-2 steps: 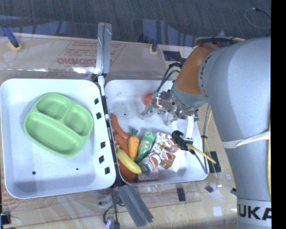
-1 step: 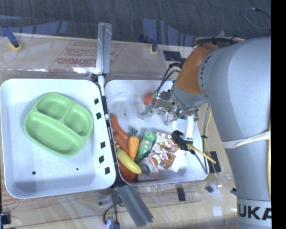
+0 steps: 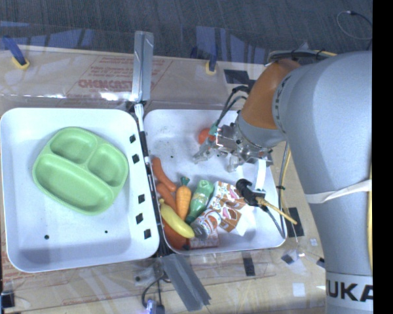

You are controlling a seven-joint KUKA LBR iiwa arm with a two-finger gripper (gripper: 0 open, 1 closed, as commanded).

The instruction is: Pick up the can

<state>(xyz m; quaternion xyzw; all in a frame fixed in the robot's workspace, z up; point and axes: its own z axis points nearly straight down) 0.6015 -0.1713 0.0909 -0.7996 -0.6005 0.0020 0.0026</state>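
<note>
My gripper hangs low over the back middle of the right bin, its silvery fingers spread open above bare bin floor with nothing between them. A small orange-red thing sits just behind the gripper on its left, partly hidden by it. What looks like the can is a dark red cylinder lying at the bin's front rim, mostly covered by a printed snack packet. It is well in front of the gripper.
Carrots, a banana and a green packet crowd the right bin's front left. The left bin holds a green divided plate. A ridge with black clips separates the bins.
</note>
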